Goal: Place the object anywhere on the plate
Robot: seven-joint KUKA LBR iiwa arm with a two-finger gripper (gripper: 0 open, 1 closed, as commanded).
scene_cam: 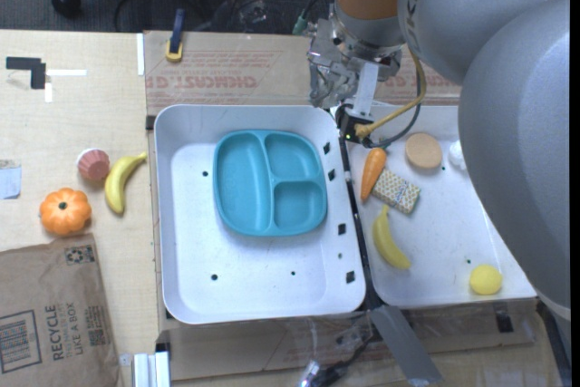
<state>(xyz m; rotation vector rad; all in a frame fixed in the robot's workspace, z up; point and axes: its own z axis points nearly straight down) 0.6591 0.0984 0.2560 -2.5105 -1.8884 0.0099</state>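
Grey arm (pixel 517 104) over rt bin (pixel 444 240), hand (pixel 333 93) by bins' far rim, open/shut unclear.

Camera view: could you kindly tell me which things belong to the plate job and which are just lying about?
Job: blue divided plate, gripper, plus likely candidates in the right bin: carrot, bin banana, yellow ball.
Lying about: pumpkin, bench banana, paper bag.
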